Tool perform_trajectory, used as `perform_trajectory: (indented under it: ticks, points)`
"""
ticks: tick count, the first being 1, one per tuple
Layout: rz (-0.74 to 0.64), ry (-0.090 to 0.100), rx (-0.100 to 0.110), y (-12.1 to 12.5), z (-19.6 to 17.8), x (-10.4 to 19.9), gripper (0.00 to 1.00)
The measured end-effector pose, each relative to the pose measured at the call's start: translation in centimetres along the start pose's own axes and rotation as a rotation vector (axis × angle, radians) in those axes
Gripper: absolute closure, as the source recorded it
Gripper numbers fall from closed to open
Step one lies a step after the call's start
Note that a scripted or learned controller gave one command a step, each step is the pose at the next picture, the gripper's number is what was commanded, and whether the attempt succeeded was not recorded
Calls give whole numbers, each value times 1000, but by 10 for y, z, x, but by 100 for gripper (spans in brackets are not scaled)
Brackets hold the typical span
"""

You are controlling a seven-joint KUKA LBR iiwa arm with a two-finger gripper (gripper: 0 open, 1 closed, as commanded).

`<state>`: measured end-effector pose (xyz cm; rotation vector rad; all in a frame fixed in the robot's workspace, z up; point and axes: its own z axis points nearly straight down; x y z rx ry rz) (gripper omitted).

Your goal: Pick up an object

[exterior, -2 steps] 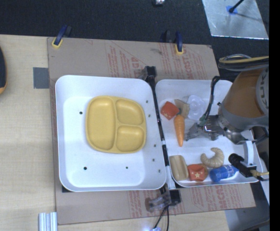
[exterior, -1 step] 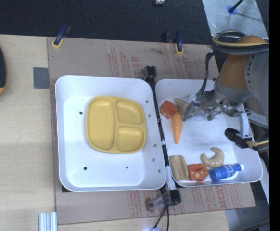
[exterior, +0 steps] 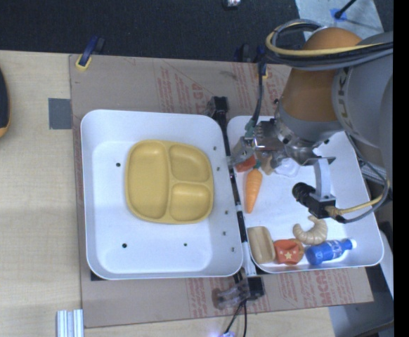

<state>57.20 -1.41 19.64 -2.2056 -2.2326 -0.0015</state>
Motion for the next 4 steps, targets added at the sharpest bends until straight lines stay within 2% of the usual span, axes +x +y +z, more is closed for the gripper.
perform_trajectory:
  ticks: [1, 2, 3, 4]
  points:
    - [11, -4, 6, -28, 5, -38, 0]
    - [9, -6, 0, 25, 99, -84, 0]
    - [8, -4, 3, 23, 85, -83, 100]
    - [4, -2, -5, 10, -1, -37, 100]
